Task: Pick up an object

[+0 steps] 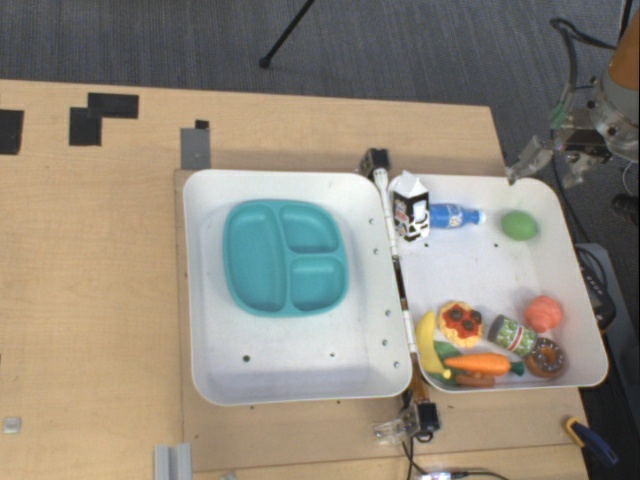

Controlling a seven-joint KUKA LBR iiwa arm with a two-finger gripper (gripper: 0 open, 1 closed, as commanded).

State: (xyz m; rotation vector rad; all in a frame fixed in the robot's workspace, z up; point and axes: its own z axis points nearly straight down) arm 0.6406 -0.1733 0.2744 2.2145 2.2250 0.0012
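My gripper (546, 168) hangs at the far right, over the back right corner of the right bin (480, 268), open and holding nothing. Just below and left of it, a green ball (518, 226) lies in that bin. A small milk carton (410, 208) stands at the bin's back left, and a blue bottle (455, 216) lies beside it. Along the front of the bin lie an orange-red ball (543, 312), a pizza slice (460, 320), a banana (428, 340), a carrot (478, 364), a green can (512, 336) and a donut (547, 358).
The left bin (290, 368) holds a teal divided plate (285, 258). Black clamps sit at the seam between the bins, at the back (376, 158) and at the front (425, 416). Cables hang off the bench's right edge.
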